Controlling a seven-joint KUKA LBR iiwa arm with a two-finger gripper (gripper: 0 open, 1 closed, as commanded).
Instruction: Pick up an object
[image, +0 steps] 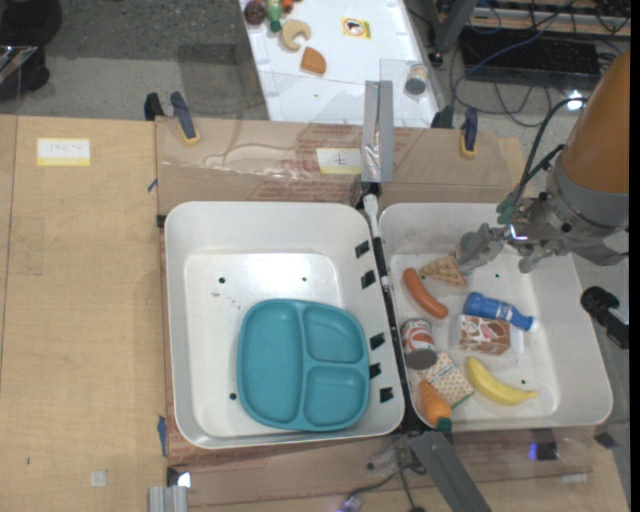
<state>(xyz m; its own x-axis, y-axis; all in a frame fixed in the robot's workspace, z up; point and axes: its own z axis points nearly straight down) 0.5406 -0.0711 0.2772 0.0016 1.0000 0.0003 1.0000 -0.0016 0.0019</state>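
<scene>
The right bin (590, 400) holds several small items. Among them are a red sausage (424, 293), a tan wedge like a pizza slice (443, 271), a blue bottle (497, 311), a red-and-white packet (485, 336), a can (417, 338), a banana (500, 384) and a carrot (433, 402). My gripper (500, 254) hangs over the back part of this bin, just right of the wedge and above the bottle. Its two grey fingers (476, 246) are spread apart, open, with nothing between them.
A teal divided plate (303, 365) lies in the left bin (190, 300). A dark ridge (380, 290) divides the two bins. Cables trail by the arm at the right. A patterned small box (449, 378) sits beside the carrot.
</scene>
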